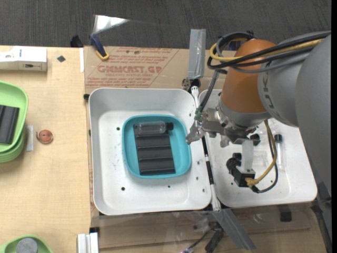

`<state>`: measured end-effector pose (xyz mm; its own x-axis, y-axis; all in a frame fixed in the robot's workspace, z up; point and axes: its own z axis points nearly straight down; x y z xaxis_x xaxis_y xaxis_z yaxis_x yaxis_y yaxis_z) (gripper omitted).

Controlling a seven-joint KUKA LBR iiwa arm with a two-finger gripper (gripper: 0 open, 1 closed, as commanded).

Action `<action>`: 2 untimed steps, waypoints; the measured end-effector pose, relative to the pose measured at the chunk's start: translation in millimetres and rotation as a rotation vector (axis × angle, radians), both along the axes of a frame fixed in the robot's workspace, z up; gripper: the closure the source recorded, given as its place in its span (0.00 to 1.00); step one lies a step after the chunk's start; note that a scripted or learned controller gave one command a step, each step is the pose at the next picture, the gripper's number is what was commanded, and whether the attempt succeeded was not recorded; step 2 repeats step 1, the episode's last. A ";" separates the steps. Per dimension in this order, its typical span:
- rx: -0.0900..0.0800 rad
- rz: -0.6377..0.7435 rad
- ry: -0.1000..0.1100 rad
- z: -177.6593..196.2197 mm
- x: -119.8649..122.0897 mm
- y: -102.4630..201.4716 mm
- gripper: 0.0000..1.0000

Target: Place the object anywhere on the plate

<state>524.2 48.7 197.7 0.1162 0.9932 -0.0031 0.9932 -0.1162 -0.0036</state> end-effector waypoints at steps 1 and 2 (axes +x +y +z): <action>0.000 -0.030 0.000 23.4 20.7 -23.3 0.00; 0.000 -0.030 0.000 23.4 20.7 -23.3 0.00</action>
